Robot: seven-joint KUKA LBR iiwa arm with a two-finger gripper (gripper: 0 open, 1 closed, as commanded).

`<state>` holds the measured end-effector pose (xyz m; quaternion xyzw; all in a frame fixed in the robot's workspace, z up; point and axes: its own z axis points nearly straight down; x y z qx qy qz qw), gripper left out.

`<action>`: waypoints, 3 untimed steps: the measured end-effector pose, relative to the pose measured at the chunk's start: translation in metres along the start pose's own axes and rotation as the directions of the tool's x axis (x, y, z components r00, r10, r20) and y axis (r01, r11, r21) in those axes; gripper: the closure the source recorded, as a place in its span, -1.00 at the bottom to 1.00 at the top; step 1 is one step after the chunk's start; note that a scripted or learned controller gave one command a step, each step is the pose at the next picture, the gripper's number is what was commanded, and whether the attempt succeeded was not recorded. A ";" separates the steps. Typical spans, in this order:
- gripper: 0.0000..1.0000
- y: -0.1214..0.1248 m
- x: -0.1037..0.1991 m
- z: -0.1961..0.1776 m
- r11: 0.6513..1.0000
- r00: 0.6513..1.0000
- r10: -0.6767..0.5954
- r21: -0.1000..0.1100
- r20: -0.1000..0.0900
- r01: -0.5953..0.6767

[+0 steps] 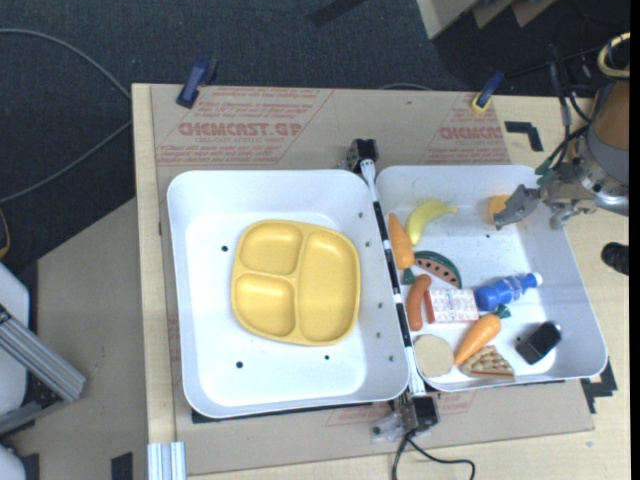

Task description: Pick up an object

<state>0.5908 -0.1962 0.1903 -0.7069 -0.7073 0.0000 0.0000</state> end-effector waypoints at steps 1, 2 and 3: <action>-1.00 0.054 0.006 0.107 1.000 1.000 -0.001 0.002 0.000 0.001; -1.00 0.076 -0.021 0.105 1.000 1.000 -0.002 0.013 -0.017 0.003; 1.00 0.077 -0.025 0.094 1.000 1.000 -0.004 0.000 -0.002 0.004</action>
